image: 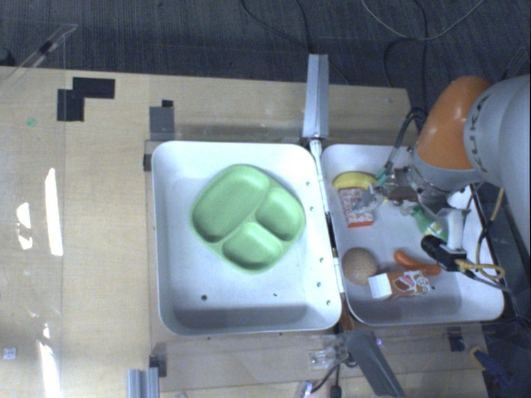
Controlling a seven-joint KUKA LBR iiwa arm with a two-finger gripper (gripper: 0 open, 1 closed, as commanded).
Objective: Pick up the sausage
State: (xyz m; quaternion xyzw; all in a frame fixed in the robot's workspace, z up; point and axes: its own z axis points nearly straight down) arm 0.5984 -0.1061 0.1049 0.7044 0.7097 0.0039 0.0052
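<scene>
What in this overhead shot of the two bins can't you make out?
- Sausage: right end hidden behind the robot's wrist parts, camera view.
- Small green thing: mostly covered by the arm, camera view; unidentifiable.
- Packet: print too small to read.
- Right bin: its right wall hidden by the arm.

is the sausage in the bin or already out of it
In. The sausage lies on the floor of the right bin, right beside a small white and red carton.
</scene>
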